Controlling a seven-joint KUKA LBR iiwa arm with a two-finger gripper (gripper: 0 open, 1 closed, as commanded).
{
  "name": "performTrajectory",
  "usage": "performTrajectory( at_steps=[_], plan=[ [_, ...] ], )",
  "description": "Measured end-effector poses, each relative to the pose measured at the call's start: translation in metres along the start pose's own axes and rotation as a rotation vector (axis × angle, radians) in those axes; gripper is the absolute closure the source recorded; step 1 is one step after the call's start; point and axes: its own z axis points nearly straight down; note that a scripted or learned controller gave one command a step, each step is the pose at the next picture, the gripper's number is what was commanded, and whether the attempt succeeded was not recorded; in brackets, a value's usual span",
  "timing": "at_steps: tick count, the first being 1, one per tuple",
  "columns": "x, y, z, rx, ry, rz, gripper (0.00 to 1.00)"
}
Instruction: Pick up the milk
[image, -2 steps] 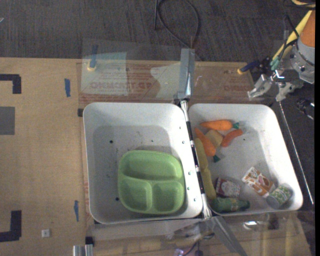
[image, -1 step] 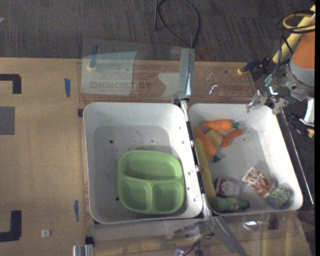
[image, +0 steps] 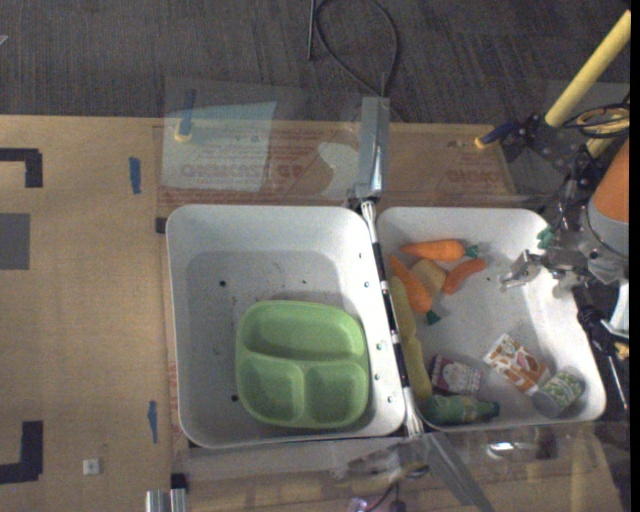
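In the left bin (image: 195, 300), a green divided plate (image: 302, 364) is lying. The right bin (image: 500, 222) is holding carrots (image: 432, 250), a milk carton (image: 516, 362) and a can (image: 560, 391); whether the gripper (image: 528, 270) is open or closed cannot be told.

We take this for a robotics lab or test cell rather than a home: a plywood bench (image: 80, 300) marked with black tape corners (image: 27, 165) and blue tape strips (image: 134, 175), two white bins (image: 190, 300) fixed side by side, clear plastic sheeting (image: 260, 150) at the back, a loose black cable (image: 350, 40) on grey carpet, and toy food such as plastic carrots (image: 435, 250) for practice objects
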Motion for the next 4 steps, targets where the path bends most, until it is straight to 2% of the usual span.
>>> performTrajectory(
  at_steps=[1, 2, 3, 4],
  plan=[
    [0.013, -0.073, 0.058, -0.003, 0.002, -0.03, 0.0],
    [0.047, -0.099, 0.061, -0.011, -0.003, -0.186, 0.0],
    [0.046, -0.096, 0.049, -0.022, -0.006, -0.184, 1.0],
    [0.045, -0.096, 0.049, -0.021, -0.006, -0.183, 0.0]
  ],
)
